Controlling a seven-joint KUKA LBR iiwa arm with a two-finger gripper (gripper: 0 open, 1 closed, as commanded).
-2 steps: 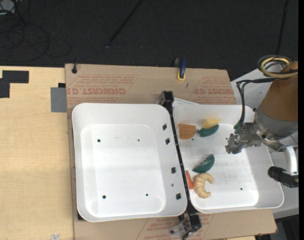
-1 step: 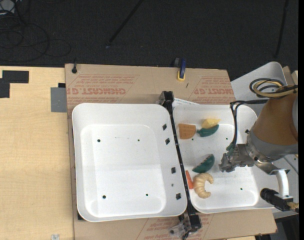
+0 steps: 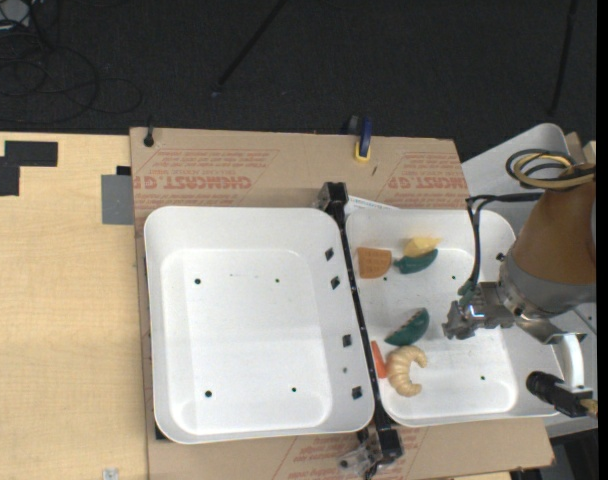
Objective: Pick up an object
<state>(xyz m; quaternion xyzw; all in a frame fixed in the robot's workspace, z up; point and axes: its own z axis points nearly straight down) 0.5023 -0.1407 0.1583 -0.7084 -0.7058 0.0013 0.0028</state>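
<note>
On a cardboard-backed bench, the right bin (image 3: pixel 499 393) holds a green piece (image 3: pixel 408 329) and croissant (image 3: pixel 405 370) left of the gripper (image 3: pixel 462 323), whose state I cannot tell; descending here risks missing them.

Floor (image 3: pixel 284 38): dark, carpet-like, along the top.
Cables (image 3: pixel 34 28): loose loops on the floor, top left.
Bench (image 3: pixel 54 308): pale wood, left side.
Cardboard (image 3: pixel 244 168): brown sheet, red print, lying on the bench.
Clamp (image 3: pixel 362 138): blue and yellow, at the cardboard's far edge.
Light: even, soft.
</note>
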